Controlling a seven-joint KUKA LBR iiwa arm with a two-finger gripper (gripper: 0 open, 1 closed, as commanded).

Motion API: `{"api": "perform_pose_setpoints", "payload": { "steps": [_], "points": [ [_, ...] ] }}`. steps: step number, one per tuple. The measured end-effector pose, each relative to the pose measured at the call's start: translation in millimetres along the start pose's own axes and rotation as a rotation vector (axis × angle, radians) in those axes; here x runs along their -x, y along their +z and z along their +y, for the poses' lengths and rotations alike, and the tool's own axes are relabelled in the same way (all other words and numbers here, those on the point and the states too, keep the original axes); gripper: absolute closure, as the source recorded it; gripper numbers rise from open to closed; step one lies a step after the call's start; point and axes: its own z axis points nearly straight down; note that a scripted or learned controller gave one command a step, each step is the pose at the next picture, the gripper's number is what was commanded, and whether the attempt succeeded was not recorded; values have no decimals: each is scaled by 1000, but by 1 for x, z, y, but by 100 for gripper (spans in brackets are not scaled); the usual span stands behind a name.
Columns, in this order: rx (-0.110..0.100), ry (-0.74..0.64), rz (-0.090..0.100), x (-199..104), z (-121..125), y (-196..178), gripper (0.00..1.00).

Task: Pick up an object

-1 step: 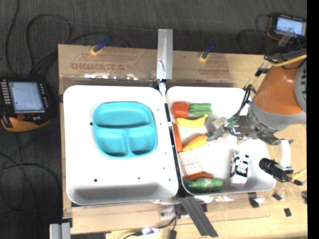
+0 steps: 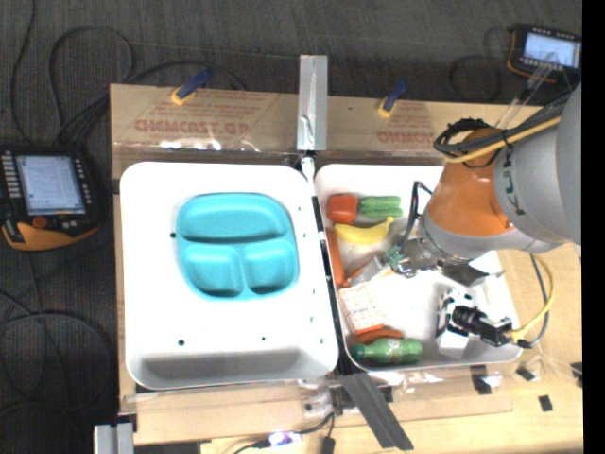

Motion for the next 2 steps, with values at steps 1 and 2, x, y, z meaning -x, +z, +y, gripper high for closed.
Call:
{"api": "perform_pose_setpoints", "payload": {
  "steps": [1,2],
  "points": [
    [5,180,-3,28,42,9,0],
    [7,179,-6,29,43,-1,100]
  ]
}}
